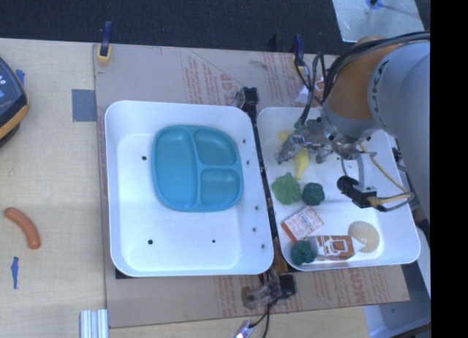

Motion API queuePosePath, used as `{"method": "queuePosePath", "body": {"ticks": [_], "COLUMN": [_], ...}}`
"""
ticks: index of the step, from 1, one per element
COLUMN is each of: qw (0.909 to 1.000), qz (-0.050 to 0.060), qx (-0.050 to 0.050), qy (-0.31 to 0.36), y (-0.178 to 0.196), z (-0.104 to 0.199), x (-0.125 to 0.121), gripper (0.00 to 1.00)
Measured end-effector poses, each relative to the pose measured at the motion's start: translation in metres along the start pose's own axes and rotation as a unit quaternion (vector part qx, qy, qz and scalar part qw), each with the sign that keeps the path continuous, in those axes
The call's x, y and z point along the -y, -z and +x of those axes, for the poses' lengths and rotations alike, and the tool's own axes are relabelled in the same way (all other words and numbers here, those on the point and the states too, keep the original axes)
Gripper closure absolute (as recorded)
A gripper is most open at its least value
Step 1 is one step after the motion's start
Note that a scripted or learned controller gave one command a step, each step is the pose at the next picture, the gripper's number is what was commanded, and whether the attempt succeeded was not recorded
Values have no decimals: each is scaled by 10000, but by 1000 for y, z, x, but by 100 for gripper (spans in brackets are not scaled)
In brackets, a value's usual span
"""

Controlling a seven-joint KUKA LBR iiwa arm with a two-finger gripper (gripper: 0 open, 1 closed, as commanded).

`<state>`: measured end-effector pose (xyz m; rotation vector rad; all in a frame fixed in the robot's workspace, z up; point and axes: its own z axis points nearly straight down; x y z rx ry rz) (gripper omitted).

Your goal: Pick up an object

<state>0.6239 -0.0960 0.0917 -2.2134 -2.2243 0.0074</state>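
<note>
Hovering: fingers (301, 148) low in right bin (398, 245), by its far-left part
Fingers: apart, straddling a yellow banana (300, 159); contact cannot be told
Nearby: light green broccoli (287, 189) and dark green broccoli (313, 193) just below banana
Left bin (124, 183): blue divided plate (197, 167)
Table (44, 183): sausage (23, 227) at left

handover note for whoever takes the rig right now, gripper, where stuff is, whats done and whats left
Gripper: low in the right bin, at its far left part, over a yellow object; finger state unreadable, nothing visibly held.
Right bin: light green piece, dark green piece, red-and-white packet, brown carton, another dark green piece, pale round item.
Left bin: blue divided plate.
Done: no pick evident.
Left: grasp and lift one object.
</note>
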Motion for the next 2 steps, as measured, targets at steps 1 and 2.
{"method": "queuePosePath", "body": {"ticks": [1,2], "qw": [10000,10000], "qz": [11,-20], "qx": [1,-7], "qy": [1,0], "y": [10,119], "z": [-1,42], "x": [0,9], "gripper": [100,100]}}
